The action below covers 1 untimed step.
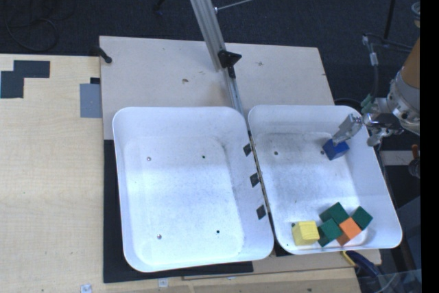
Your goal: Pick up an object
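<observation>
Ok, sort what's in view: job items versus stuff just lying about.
Job:
gripper, by the blue block
blue block
right bin

Lying about:
yellow block
green blocks
orange block
left bin
aluminium rail

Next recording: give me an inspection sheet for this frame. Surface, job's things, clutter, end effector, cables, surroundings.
Surface: bench bearing two shallow white bins side by side, left bin and right bin, both speckled with dark marks.
Job's things: blue block near the right bin's far right side; yellow block, two green blocks and orange block clustered in its near corner.
Clutter: nothing seen.
End effector: end effector just above the blue block; a finger reaches down to it, grasp not confirmed.
Cables: dark cables on the floor at top left.
Surroundings: slanted aluminium rail behind the bins; dark floor.
</observation>
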Each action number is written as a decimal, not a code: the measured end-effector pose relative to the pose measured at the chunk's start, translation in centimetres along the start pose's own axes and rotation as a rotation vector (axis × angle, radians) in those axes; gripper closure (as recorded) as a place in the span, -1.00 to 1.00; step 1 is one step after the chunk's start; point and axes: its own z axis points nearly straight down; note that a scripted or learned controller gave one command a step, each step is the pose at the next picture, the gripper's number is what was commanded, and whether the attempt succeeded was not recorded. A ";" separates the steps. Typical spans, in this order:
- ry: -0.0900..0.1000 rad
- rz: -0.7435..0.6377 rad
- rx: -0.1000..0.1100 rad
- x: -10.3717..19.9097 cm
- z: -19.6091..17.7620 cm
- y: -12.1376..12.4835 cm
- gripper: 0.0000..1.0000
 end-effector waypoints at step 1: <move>0.001 0.001 0.006 -1.6 14.3 1.9 -1.00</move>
